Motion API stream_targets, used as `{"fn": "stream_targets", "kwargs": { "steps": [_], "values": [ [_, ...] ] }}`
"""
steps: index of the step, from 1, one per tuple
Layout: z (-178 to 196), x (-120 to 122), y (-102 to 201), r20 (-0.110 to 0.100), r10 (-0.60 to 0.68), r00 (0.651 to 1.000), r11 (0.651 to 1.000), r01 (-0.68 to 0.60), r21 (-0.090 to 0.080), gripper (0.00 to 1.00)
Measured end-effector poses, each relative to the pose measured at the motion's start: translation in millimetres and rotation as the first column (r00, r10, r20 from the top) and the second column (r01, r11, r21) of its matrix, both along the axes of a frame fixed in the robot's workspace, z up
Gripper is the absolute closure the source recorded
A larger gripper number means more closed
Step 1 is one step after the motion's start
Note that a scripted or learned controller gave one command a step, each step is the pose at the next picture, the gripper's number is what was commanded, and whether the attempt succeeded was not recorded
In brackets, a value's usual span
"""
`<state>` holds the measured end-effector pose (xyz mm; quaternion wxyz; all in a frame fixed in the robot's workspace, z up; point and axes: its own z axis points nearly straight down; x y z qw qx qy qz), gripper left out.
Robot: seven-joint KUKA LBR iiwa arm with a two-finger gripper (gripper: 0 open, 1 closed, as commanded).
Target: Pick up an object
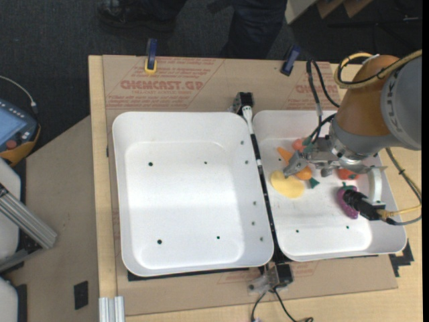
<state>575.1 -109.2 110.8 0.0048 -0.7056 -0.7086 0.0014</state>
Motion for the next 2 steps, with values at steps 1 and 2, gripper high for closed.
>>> {"fn": "stream_targets", "kwargs": {
  "steps": [1, 2],
  "values": [
    [-26, -7, 15, 0.008, -0.003, 1.0, 1.0, 0.003, -0.003, 0.0],
    [-11, -3, 13, 0.022, -0.006, 1.0, 1.0, 0.006, -0.008, 1.0]
  ]
}}
